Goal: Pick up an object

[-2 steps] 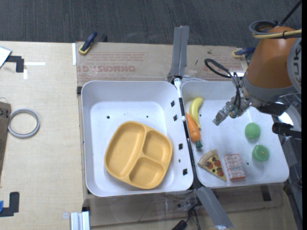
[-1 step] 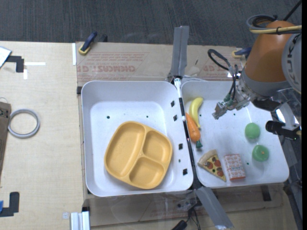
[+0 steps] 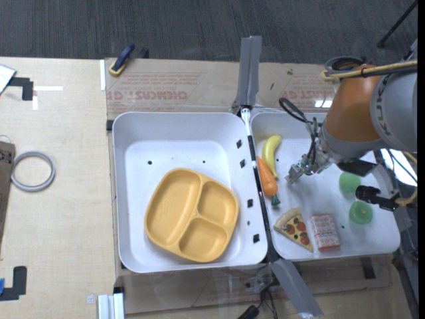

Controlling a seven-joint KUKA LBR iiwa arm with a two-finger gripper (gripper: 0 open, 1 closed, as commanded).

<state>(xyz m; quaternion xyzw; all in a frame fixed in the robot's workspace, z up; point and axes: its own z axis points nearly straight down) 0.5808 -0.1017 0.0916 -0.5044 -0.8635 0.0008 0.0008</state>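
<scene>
In the right bin (image 3: 372,248) lie a yellow banana (image 3: 270,151) and an orange carrot (image 3: 267,178) along the left wall. A pizza slice (image 3: 294,229) and a pink wrapped block (image 3: 325,232) rest near the front. Two green round pieces (image 3: 350,182) (image 3: 360,212) sit toward the right. My gripper (image 3: 295,173) hangs low over the bin floor, just right of the carrot, with nothing seen between its fingers. The left bin (image 3: 133,145) holds a yellow divided plate (image 3: 192,214).
The grey arm with its orange band (image 3: 352,111) crosses the right bin from the upper right, with cables around it. A roll of tape (image 3: 31,171) lies on the bench at far left. A grey divider bar (image 3: 249,72) stands between the bins at the back.
</scene>
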